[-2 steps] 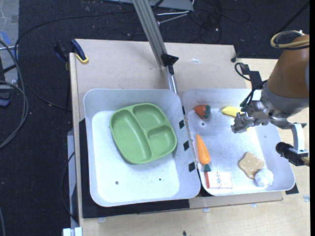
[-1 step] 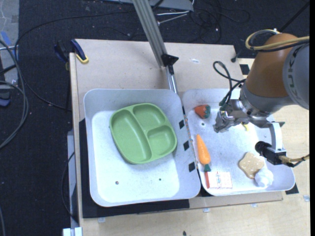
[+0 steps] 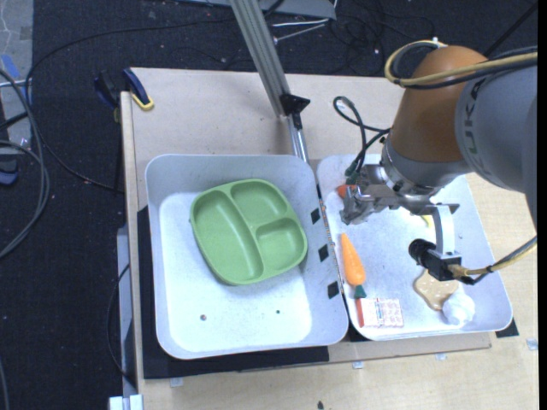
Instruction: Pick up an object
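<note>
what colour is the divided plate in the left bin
Light green, plain with no pattern. The divided plate shows best in the camera view, lying in the left bin.

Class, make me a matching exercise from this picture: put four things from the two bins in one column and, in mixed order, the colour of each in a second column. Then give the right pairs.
Things:
1. divided plate
2. carrot
3. small box
4. crumpled ball

Colours:
A. orange
B. white
C. green
D. red and white

Pairs: 1-C, 2-A, 3-D, 4-B. The divided plate lies in the left bin; the other three lie in the right bin.
</note>
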You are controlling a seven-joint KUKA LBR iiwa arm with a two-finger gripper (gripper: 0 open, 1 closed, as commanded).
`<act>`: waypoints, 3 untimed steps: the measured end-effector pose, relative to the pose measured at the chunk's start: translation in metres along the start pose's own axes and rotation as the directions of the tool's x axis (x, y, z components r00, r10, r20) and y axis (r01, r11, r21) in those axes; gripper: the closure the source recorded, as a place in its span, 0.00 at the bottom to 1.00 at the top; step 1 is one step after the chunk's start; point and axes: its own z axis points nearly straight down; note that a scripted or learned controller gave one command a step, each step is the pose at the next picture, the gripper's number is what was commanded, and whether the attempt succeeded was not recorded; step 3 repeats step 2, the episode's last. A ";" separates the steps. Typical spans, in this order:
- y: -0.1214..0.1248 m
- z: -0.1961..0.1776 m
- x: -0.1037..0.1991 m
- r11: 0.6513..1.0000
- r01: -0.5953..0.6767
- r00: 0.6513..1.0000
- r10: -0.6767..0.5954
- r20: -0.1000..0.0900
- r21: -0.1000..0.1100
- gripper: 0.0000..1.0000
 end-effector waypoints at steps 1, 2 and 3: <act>0.010 -0.005 0.060 1.000 0.000 1.000 0.000 0.000 0.000 1.00; 0.015 0.001 0.116 1.000 0.000 1.000 0.000 0.000 0.002 1.00; 0.015 0.001 0.116 1.000 0.000 1.000 0.000 0.000 0.002 1.00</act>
